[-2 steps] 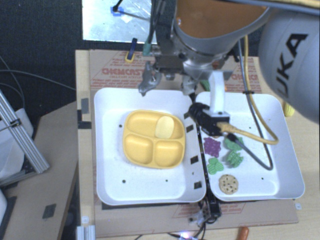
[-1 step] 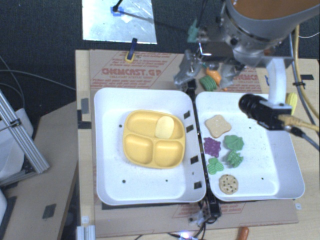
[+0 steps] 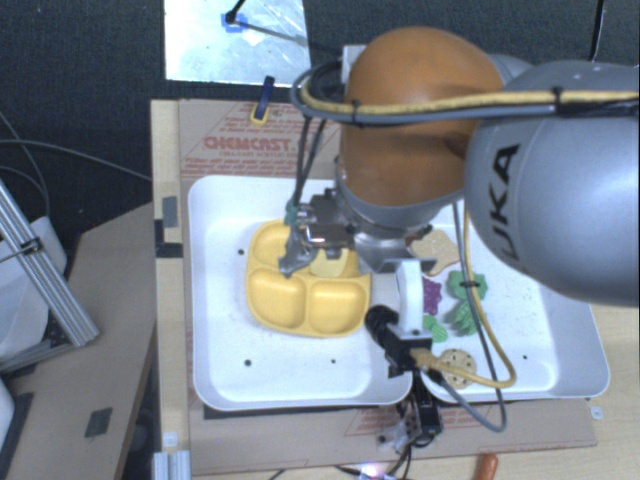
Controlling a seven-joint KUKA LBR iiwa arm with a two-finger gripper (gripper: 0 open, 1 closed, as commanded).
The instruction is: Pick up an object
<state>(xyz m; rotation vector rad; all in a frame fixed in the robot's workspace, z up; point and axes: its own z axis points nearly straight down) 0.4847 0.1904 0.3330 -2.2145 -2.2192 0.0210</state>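
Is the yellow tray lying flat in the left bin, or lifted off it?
Flat, as far as shows: the yellow tray rests open side up on the left bin floor. The gripper is at its rim; a grasp cannot be told.

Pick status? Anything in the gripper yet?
Done: arm is down over the left bin, gripper at the yellow divided tray. In hand: nothing visibly between the fingers. Left: grasp and lift; the tray lies in the bin, toys lie in the right bin.
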